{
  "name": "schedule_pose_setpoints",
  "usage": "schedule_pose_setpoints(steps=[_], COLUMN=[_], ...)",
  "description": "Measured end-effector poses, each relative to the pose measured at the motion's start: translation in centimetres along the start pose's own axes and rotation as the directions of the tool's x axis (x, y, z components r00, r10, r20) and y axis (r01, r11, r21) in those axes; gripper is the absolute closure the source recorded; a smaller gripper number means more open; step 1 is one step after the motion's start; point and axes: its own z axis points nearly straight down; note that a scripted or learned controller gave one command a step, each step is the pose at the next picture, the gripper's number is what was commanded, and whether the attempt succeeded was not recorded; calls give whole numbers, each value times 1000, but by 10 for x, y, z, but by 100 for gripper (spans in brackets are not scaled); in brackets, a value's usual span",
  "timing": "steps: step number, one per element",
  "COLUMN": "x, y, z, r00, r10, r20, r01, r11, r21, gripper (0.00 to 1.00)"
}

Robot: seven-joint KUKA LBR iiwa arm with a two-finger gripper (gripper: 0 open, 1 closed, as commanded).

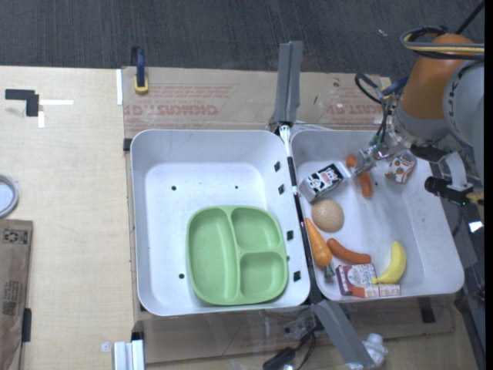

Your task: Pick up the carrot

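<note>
Carrot (316, 242) | right bin's left edge | well apart from claw (368, 160), seemingly

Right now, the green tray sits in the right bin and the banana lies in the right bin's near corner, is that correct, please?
Not quite: the green tray sits in the left bin, as the camera view shows. The rest holds: the banana lies in the right bin's near corner.

Grey arm (454, 91) from the right, bent downward, gripper (368, 160) low, tilted left.
</note>
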Motion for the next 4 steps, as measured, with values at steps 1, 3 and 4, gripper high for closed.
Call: schedule_pose_setpoints(steps=[1,3,4], x=[-9,108,47], y=[-3,-35,-23], z=[-130,-95,-151], r00=[973,993,948], r10=[232,115,318], r20=[2,0,2], r01=[-232,-115,-318], r11=[973,993,948], r21=[-3,-1,-1], gripper=[100,100,100])
